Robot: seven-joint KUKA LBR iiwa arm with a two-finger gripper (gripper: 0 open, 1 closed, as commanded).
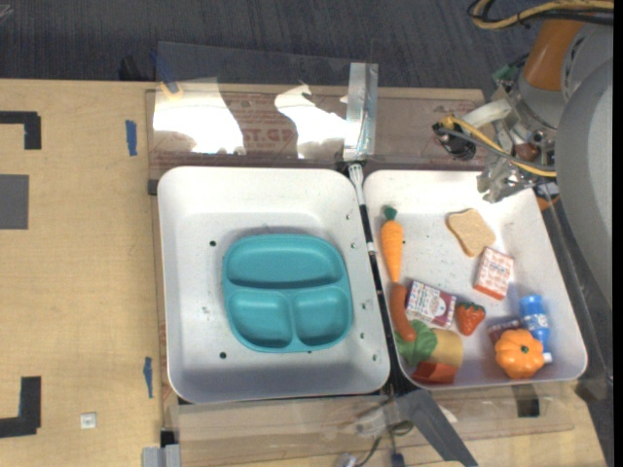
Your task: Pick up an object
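Note:
The right bin [428, 197] holds several toy foods. An orange carrot [391, 247] lies along its left wall. A bread slice [471, 231] sits near the back. A red and white carton [494, 273] is just in front of the bread. Toward the front are a second small carton [429, 304], a strawberry [469, 317], an orange pumpkin [519, 352], a blue bottle [533, 319] and a yellow block [448, 346]. My gripper [498, 178] hangs over the bin's back right corner, above and right of the bread, with nothing seen in it.
The left bin [185, 261] holds a teal divided plate [287, 292]. A clear upright panel [358, 110] stands behind the seam between the bins. Cables [467, 134] trail off the wrist at the back right. The grey arm [594, 163] runs down the right side.

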